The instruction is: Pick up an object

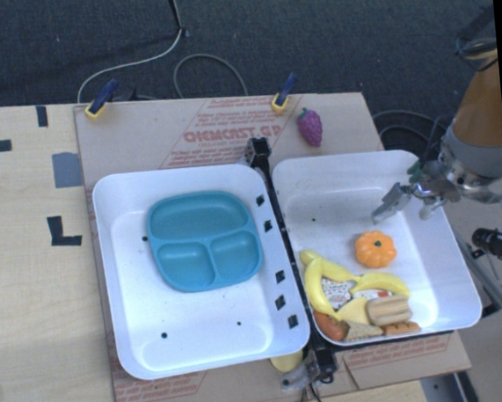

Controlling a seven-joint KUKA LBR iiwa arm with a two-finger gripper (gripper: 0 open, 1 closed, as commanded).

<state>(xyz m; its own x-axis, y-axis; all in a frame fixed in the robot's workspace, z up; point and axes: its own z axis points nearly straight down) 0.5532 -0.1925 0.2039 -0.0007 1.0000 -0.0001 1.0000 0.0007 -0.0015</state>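
Gripper (403,197): fingers spread, nothing between, poised over right bin (432,249) far side; small pumpkin (375,248) just below, likeliest target; bananas (347,282), snack pile crowd near corner; blue plate (205,241) alone in left bin (122,279)

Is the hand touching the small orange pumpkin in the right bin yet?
Apart. The camera view shows the hand above and to the right of the pumpkin, with a strip of bare white floor of the right bin between them.
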